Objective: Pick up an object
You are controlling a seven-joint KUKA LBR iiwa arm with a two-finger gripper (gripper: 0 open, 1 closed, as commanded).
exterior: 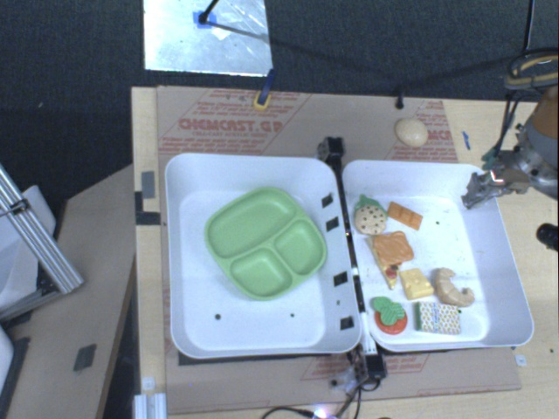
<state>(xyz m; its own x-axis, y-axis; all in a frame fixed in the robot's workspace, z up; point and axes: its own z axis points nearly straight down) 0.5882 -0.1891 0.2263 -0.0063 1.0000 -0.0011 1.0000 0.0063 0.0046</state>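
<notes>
A pale wooden bench (105, 225) stands on dark carpet, with a printed cardboard sheet (288, 120) on top bearing two shallow white bins side by side.

The claw (479, 190) hangs at the right edge of the scene, over the upper right rim of the right bin (498, 260). Whether it is released or clenched I cannot tell from here; nothing is seen gripped in it. Behind it the grey arm (537, 147) leads off to the right.

The pickable items all lie in the right bin, toward its left half and well apart from the claw. Nearest the top are a chocolate-chip cookie (369, 219) and, just beside it, an orange cracker (404, 216). Below them lies a slice of toast (392, 250), then a yellow cheese block (417, 284) touching a croissant (453, 287). Along the lower edge sit a tomato with a green top (389, 314) and a speckled white square (438, 318).

The left bin (188, 190) holds a green divided plate (265, 243), three compartments, lying flat.

Outside the bins, a beige egg-shaped item (411, 132) rests on the cardboard above the right bin. A shiny silver sheet (205, 24) lies on the carpet at the top.
</notes>
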